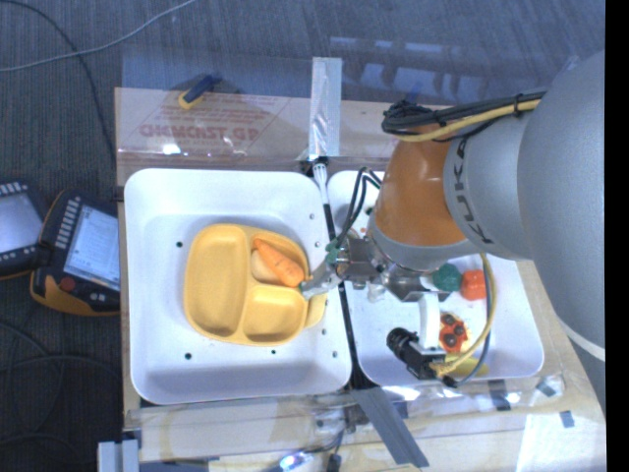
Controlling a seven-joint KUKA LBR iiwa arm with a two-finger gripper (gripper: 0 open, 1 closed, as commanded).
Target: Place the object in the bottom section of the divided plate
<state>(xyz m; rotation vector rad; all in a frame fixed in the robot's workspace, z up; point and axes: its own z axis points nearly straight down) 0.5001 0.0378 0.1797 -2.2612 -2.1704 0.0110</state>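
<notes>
Left white bin (157, 362) w/ yellow divided plate (221, 283) (carrot (279, 262) in upper-right section).

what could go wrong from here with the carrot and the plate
1. The orange carrot lies in the upper right section of the yellow divided plate, not the bottom one, so it may get left in the wrong section.
2. The pincer sits right at the plate's right rim; a further move could nudge or tip the plate.
3. The arm hangs low over the right bin and could knock the small toys there.
</notes>
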